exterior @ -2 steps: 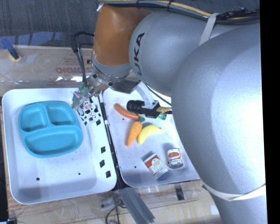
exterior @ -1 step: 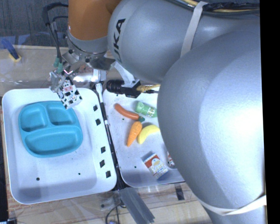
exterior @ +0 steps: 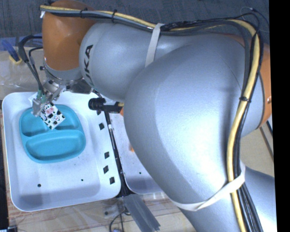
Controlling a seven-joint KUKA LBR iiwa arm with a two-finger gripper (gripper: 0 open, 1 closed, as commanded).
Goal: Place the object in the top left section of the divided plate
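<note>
The grey arm (exterior: 183, 112) reaches across both bins from the right, and its pincer (exterior: 41, 103) hangs low over the left white bin (exterior: 52, 192), just above the blue divided plate (exterior: 53, 135). A small white object with black spots (exterior: 52, 116) sits right under the pincer's tips, over the plate's upper compartments. It looks to lie across the ridge between the upper left and upper right sections, perhaps more to the right one, though the slant of the view makes that hard to settle. Whether the pincer is pinching the object, or has spread and let it go, I cannot tell, since the tips and the object overlap. By my reading, the placing step is in hand, at or near release. The next move calls for the object to end up wholly inside the top left section before the arm lifts clear; a nudge leftward may be needed.
</note>
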